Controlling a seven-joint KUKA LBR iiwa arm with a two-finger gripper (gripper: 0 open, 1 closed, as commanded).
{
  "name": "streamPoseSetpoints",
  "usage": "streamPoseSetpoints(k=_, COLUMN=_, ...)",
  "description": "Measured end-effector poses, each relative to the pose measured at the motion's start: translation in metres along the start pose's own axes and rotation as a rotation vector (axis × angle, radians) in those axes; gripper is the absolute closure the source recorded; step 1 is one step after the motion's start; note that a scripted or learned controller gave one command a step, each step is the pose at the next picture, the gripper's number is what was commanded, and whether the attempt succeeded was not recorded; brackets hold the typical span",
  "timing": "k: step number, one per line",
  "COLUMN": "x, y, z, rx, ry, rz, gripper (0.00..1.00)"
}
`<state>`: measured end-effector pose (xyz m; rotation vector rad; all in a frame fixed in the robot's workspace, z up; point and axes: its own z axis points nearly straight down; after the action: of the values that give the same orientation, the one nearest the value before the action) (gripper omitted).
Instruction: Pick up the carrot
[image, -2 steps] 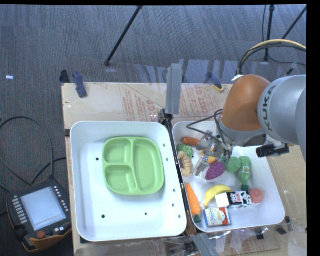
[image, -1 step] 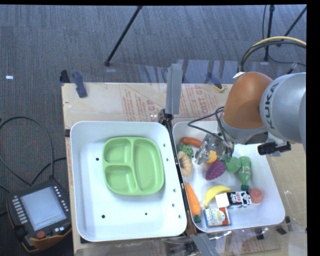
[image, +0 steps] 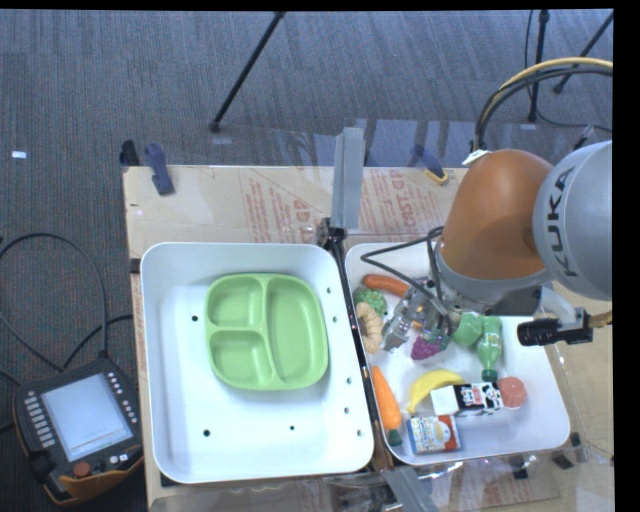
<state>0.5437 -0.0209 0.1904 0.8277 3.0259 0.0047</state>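
Observation:
The carrot (image: 384, 397) is orange with a green stub at its near end. It lies along the left wall of the right bin (image: 545, 425), towards the front. My gripper (image: 404, 329) hangs over the middle left of that bin, behind the carrot and apart from it. It is close above a pale knobbly toy (image: 371, 327) and beside purple grapes (image: 430, 347). The orange wrist band and grey arm hide the back right of the bin.
The left bin (image: 170, 400) bears a green divided plate (image: 267, 330). Around the gripper lie an orange-red stick (image: 386, 284), broccoli (image: 369, 300), a green bottle (image: 488, 349), a banana (image: 433, 386), a milk carton (image: 472, 398), a red disc (image: 513, 392) and a juice box (image: 433, 433).

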Motion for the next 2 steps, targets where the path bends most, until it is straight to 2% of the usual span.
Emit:
streamPoseSetpoints(k=1, x=0.0107, y=0.0092, z=-0.1560, rx=0.000, ry=-0.003, rz=0.217, gripper=1.00)
streamPoseSetpoints(k=2, x=0.0119, y=0.0095, z=-0.1521, rx=0.005, ry=0.003, rz=0.215, gripper=0.00)
